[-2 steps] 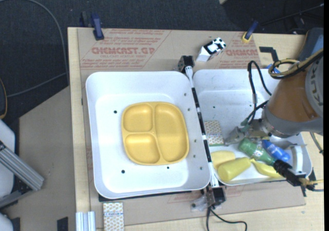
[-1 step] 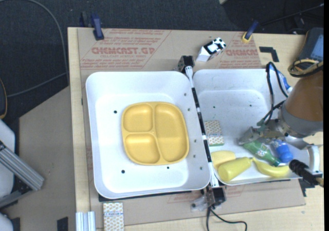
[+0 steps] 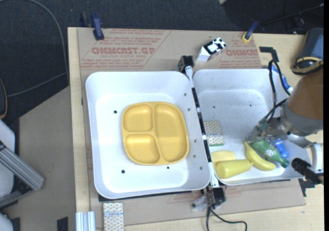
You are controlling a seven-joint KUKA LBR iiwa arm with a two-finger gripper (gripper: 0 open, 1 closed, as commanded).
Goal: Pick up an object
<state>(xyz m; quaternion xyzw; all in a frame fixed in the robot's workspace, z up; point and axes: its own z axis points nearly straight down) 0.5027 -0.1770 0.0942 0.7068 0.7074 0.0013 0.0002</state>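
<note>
I see the table [image 3: 154, 45], cardboard-topped, carrying two white bins. The left bin [image 3: 103, 122] holds a yellow divided plate [image 3: 154, 133]. The right bin [image 3: 231, 91] has the arm [image 3: 308, 106] reaching over its near right corner. The fingers [image 3: 263, 135] sit just above a green bottle [image 3: 270, 150], which lies against a banana [image 3: 258, 159] (whether they are open or closed, I cannot tell). A yellow block [image 3: 234, 167] and a small patterned packet [image 3: 213, 128] lie nearby.

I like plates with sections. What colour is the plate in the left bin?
Yellow. The plate shows clearly in the camera view, lying flat in the left bin.
</note>
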